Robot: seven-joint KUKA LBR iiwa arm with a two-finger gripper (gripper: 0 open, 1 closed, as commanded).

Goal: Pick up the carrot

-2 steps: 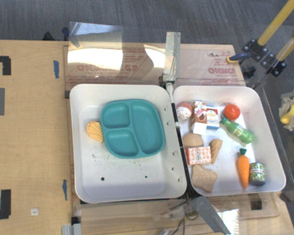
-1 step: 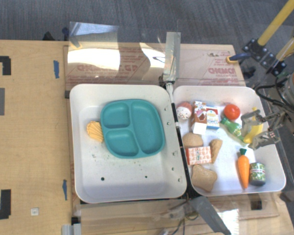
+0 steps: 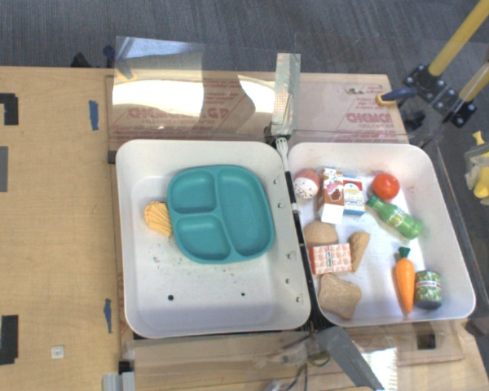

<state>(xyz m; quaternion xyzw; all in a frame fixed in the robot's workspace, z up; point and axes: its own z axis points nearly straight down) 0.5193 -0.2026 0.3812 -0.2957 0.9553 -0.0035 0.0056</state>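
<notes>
**Carrot near front of right bin, beside small dark jar**

Found in the right shallow white bin (image 3: 455, 218), towards its front right corner: the orange plastic carrot with a green leafy top (image 3: 403, 282). Lies roughly lengthwise front to back, green top pointing to the bin's far wall, tip pointing to the near wall. Flat on the bin floor, with nothing on top of it.

Just beside it on the right, possibly touching: a small dark green round jar (image 3: 429, 288). Just behind the leafy top, close but apart: a light green plastic bottle (image 3: 395, 217) lying on its side at a slant. Further back, next to the bottle's far end: a red round toy tomato (image 3: 385, 186).

Left of the carrot, across a bare strip of bin floor: a red-and-white patterned packet (image 3: 331, 259), with brown bread-like pieces around it, the largest (image 3: 339, 295) by the front wall. Behind these: small white and red cartons (image 3: 342, 195) and a pale pink round item (image 3: 306, 188).

In the left shallow white bin (image 3: 147, 300): a teal divided plastic plate (image 3: 220, 213), with a yellow scalloped shell-shaped piece (image 3: 157, 217) touching its left edge.

As for the gripper: cannot tell whether apart, together or clamped on anything.
</notes>
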